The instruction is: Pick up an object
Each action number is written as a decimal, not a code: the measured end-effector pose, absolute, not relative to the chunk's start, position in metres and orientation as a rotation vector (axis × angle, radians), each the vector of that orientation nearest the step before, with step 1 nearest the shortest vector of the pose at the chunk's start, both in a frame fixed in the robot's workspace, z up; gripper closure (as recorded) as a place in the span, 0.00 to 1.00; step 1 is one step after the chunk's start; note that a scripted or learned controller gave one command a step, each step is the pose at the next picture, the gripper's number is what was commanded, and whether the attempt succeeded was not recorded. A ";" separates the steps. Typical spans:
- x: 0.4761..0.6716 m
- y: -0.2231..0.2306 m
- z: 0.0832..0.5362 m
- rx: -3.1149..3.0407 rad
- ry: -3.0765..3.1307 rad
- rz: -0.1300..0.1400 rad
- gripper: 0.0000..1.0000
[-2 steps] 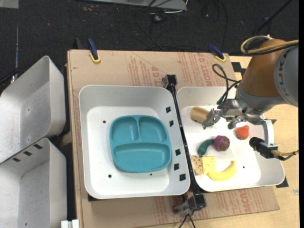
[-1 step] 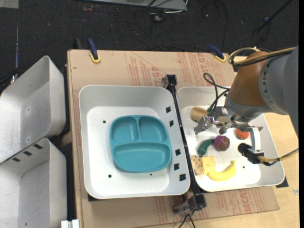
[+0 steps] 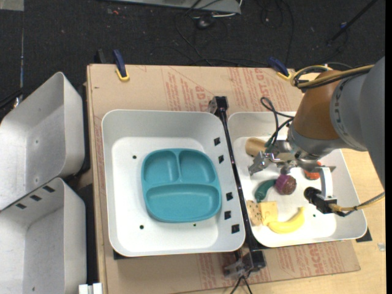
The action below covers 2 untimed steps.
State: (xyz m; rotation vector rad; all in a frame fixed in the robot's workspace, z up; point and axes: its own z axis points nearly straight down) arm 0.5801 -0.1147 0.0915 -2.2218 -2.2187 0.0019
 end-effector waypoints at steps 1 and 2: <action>0.581 -0.115 0.102 -2.224 -2.219 -0.001 1.00; 0.589 -0.110 0.162 -2.221 -2.228 -0.005 1.00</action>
